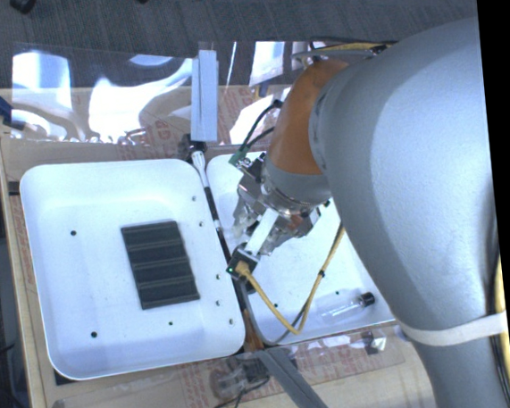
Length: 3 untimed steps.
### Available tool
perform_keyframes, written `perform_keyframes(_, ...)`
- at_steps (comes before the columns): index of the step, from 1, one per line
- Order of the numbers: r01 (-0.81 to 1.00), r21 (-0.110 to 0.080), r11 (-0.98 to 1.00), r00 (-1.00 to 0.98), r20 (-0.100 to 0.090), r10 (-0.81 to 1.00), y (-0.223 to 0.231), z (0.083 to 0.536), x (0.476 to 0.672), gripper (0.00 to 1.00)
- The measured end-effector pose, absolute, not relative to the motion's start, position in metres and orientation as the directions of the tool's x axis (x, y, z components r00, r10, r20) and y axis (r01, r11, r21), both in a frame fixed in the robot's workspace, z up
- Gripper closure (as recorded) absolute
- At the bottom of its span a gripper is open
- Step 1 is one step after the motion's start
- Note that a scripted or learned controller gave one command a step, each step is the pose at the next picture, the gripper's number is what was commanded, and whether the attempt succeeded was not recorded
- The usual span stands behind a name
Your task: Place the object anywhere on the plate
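A dark grey ridged plate (pixel 159 263) lies flat in the middle of the left bin (pixel 66 199). A small clear tube with a black cap (pixel 348 305) lies on the floor of the right bin (pixel 290 285), near its front edge. My gripper (pixel 249 215) hangs low over the left part of the right bin, close to the divider between the bins. It is well to the upper left of the tube and to the right of the plate. The wrist and the big grey arm cover most of the right bin.
The raised rims of both bins meet in a ridge (pixel 218 238) right beside the gripper. A grey bar (pixel 203 94) stands behind the bins. Clear plastic sheeting (pixel 110 100) lies along the back of the bench.
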<state>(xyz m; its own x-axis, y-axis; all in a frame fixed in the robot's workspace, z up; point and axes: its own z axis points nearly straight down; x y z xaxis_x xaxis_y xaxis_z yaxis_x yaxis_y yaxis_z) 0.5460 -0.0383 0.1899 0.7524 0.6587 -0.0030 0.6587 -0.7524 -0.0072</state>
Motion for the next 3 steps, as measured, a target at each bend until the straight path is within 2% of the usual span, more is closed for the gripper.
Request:
perform_keyframes(1,0.472,-0.004,-0.882,0.882,-0.004,0.472,0.031,0.190,0.581,1.00)
perform_keyframes(2,0.340,0.001,-0.941,0.941,-0.001,0.340,0.067,0.202,0.628,1.00)
perform_keyframes(3,0.204,0.001,-0.979,0.979,0.001,0.204,0.125,0.255,0.638,1.00)
